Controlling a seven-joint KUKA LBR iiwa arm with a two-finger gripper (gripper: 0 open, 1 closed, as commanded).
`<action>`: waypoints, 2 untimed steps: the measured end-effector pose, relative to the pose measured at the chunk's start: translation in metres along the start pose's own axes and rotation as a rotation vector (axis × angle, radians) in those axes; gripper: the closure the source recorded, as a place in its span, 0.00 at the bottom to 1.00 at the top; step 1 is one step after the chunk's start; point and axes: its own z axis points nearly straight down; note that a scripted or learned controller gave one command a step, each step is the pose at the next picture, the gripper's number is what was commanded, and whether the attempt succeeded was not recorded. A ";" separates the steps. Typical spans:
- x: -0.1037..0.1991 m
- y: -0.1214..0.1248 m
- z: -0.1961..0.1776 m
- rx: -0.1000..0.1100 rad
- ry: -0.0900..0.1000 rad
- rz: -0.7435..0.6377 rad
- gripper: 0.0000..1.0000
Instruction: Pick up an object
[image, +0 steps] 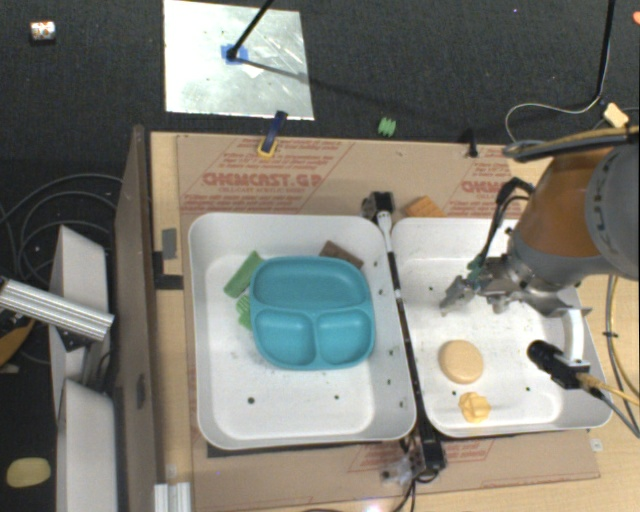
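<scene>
Just beside the round tan roll (461, 361), no clear long axis, the hand (472, 300), spread, empty.

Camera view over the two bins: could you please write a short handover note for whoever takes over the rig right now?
Gripper: low in the right bin, over bare floor, holding nothing that I can see.
Right bin: a round tan piece and a small yellow piece lie toward the front, both apart from the gripper.
Left bin: a blue divided tray, green pieces at its left edge, a brown piece behind it.
Done: nothing picked up yet.
Left: grasp and lift one object; the tan piece looks nearest.
</scene>
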 end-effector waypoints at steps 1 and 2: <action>0.000 -0.049 0.073 0.004 0.000 0.009 0.00; 0.000 -0.046 0.060 -0.001 -0.002 0.005 1.00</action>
